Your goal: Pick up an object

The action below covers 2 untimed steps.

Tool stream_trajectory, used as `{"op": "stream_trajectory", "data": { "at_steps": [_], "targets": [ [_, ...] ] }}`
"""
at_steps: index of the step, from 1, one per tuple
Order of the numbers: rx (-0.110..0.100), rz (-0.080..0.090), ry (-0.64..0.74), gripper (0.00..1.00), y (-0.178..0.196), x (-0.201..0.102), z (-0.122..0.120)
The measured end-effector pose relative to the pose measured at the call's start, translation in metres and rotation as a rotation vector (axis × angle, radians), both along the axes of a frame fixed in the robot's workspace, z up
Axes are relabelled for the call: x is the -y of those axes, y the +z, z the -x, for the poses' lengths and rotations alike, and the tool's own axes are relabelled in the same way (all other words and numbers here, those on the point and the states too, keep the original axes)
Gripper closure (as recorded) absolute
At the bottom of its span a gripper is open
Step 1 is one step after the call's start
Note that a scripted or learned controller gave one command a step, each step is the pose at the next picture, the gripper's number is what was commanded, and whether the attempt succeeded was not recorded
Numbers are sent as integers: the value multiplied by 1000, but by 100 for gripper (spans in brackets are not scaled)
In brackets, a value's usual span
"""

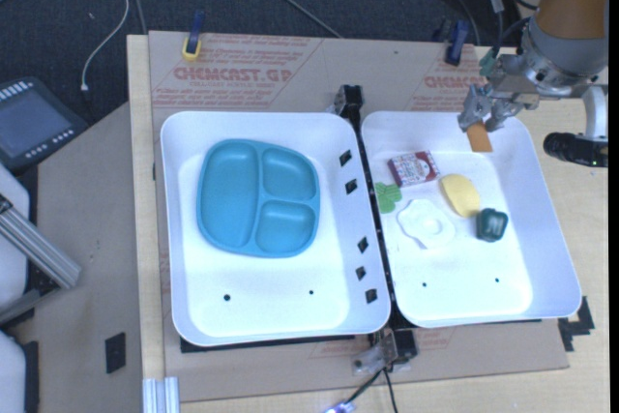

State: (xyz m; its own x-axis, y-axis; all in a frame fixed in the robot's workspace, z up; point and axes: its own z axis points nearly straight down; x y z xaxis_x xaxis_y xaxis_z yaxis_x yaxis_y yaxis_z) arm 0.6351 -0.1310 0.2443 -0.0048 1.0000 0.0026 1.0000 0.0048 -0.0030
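From my station I saw the tabletop (145, 208), brown board, carrying two shallow white plastic bins. The left bin (184, 285) held a smooth blue compartment plate (258, 198) with rounded corners. The right bin (542, 276) held a white flat piece (426, 223), a red packet (413, 168), a yellow rounded object (461, 194), a dark teal lump (491, 225) and a green bit (388, 197) at the bin's nine o'clock edge. The end effector (481, 129) hung over that bin's twelve o'clock rim, clamped on a small orange block (479, 139), clear of the bin floor.
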Motion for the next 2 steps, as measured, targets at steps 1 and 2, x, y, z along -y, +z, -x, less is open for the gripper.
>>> {"op": "stream_trajectory", "data": {
  "at_steps": [1, 2],
  "targets": [
    [-2, -1, 0, 100, -10, -51, 19],
    [0, -1, 1, 100, -4, -97, 27]
  ]
}}
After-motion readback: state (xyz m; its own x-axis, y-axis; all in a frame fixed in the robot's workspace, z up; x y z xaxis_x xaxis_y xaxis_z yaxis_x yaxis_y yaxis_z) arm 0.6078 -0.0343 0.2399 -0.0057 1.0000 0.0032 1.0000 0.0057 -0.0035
